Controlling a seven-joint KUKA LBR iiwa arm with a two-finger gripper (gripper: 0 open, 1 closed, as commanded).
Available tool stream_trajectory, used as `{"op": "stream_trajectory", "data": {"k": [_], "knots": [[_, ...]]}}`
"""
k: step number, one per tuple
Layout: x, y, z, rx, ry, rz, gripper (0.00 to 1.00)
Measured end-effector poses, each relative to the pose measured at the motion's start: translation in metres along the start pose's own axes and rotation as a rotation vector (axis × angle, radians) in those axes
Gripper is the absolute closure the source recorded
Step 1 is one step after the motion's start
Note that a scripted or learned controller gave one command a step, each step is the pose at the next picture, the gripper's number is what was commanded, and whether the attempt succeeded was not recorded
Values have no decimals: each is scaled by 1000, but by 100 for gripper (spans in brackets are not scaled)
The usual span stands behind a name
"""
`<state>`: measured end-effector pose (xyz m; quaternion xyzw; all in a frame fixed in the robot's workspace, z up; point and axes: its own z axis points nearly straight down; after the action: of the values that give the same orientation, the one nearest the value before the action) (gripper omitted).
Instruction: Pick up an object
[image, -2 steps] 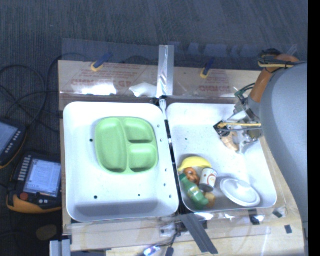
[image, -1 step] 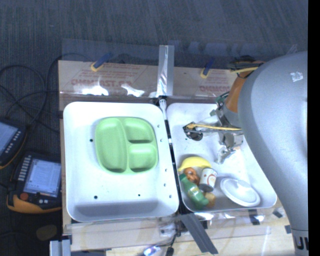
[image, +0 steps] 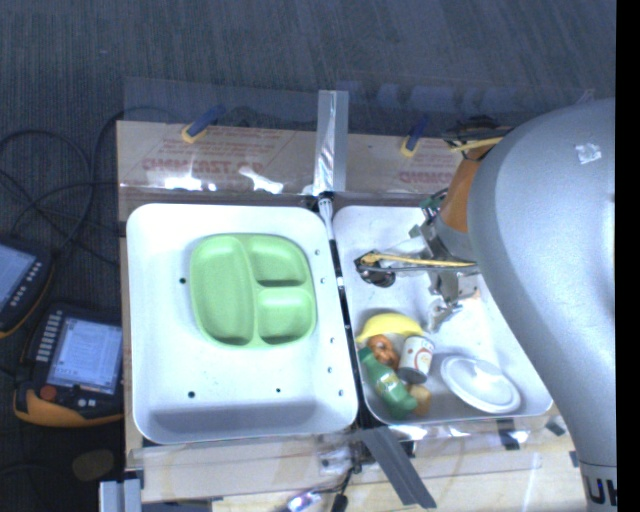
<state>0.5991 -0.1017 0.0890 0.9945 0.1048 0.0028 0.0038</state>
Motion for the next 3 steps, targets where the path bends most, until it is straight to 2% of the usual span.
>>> {"op": "stream_trajectory", "data": {"k": [1, 2, 3], "knots": [[-9, -4, 0, 1, 2, -13, 0], [-9, -4, -10, 4, 2, -13, 100], [-28, 60, -3, 4, 0, 10, 100]]}}
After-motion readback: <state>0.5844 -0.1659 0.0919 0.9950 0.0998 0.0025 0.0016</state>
